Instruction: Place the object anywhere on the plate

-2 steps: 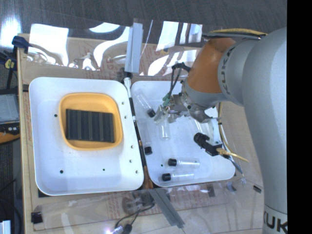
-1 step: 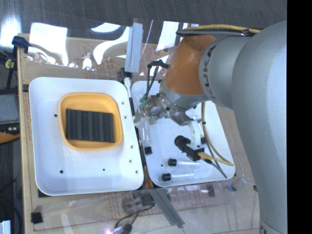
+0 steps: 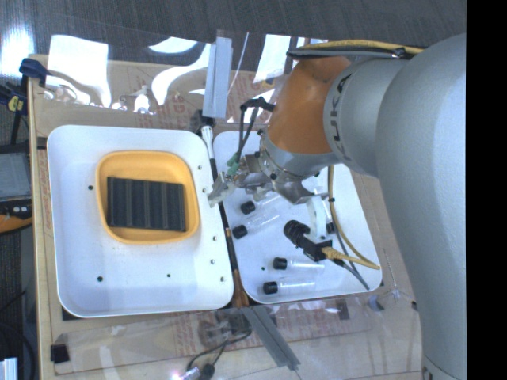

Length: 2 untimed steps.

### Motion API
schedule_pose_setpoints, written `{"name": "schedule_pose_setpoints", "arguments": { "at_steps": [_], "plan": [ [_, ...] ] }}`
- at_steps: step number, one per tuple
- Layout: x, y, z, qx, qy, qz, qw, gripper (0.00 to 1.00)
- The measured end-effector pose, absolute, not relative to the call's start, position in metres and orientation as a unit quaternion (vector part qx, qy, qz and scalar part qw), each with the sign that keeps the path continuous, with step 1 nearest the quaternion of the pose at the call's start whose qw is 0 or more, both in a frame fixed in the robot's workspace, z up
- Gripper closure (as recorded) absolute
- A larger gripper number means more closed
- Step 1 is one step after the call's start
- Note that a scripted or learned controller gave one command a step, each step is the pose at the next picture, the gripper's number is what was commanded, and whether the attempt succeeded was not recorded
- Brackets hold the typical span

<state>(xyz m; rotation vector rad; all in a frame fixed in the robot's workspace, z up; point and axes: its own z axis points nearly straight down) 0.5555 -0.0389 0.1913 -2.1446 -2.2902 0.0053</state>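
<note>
Within left white bin (image 3: 71,283), rounded yellow plate (image 3: 147,193), dark ribbed centre

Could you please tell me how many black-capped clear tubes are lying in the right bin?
4 visible: one near the bin's upper left, one just below, two near the front edge. The arm may hide more.

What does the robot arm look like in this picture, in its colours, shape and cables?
The arm is thick and rounded, with smooth grey shells and an orange band above the wrist. Part of some dark lettering shows on the grey shell beside the band. A yellow cable runs along the top of the arm, and another one loops below the wrist. Thin black wires hang near the metal wrist.
</note>
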Motion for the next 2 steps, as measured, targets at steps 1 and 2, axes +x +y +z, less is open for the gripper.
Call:
{"name": "schedule_pose_setpoints", "arguments": {
  "at_steps": [1,2],
  "plan": [
    [0.557,0.038,0.191,-0.635,-0.772,0.0014,0.002,0.00],
    [0.593,-0.003,0.227,-0.542,-0.840,0.0006,0.000,0.00]
  ]
}}
